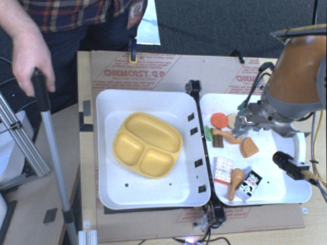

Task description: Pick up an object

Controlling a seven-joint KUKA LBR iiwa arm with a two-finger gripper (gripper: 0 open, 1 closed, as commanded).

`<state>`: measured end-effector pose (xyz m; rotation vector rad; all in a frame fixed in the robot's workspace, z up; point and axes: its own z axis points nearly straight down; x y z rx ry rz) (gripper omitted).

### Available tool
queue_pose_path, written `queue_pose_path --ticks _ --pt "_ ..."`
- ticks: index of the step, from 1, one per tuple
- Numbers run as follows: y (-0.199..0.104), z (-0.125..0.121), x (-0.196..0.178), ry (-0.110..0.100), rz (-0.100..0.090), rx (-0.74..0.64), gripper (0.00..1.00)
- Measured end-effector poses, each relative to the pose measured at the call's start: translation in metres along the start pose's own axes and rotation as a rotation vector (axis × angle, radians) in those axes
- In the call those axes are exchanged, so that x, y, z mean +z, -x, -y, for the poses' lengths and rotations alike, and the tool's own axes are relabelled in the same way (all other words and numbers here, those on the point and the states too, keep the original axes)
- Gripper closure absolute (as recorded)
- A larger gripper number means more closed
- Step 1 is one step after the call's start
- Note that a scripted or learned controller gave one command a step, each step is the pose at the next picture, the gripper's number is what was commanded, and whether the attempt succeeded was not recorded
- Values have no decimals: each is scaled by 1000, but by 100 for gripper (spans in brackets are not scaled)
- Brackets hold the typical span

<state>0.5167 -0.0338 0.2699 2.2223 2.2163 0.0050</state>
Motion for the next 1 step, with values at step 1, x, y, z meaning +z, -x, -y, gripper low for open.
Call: queue_pose_path --ticks 1 --pt "-87 -52 -142 18 -4 -17 100"
